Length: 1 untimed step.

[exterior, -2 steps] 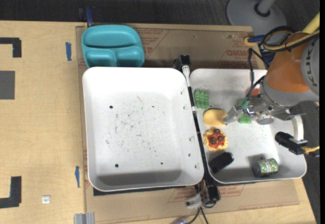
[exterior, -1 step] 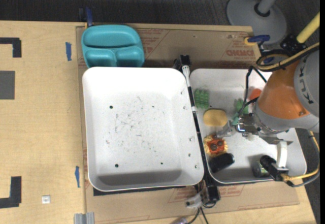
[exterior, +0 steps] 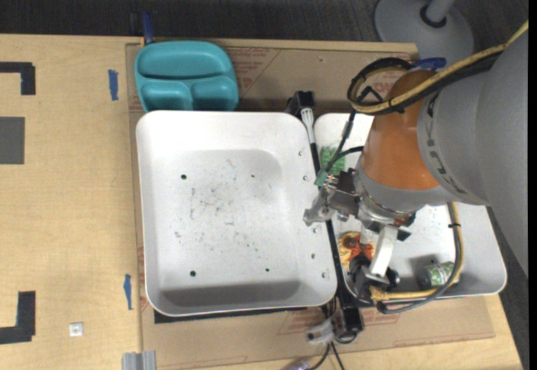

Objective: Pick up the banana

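Two white bins, one teal tray, one arm.

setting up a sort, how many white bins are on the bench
2. The left bin lies in the middle of the view. The right bin sits beside it, mostly covered by the arm, so things inside it may be hidden.

bench | two white bins | teal tray, perhaps divided
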Each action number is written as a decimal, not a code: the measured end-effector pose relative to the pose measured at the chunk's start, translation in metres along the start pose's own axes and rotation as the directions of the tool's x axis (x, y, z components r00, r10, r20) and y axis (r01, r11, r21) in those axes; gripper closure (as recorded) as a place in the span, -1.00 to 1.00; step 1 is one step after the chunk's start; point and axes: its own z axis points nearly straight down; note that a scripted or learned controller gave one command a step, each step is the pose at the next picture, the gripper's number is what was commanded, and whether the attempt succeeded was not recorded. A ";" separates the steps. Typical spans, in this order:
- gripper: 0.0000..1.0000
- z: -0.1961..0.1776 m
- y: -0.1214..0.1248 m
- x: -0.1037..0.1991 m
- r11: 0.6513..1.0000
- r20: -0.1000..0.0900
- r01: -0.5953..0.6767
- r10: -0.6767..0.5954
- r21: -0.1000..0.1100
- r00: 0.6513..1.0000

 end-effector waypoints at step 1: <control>-1.00 0.046 -0.021 0.053 0.995 0.004 0.097 -0.097 -0.004 0.995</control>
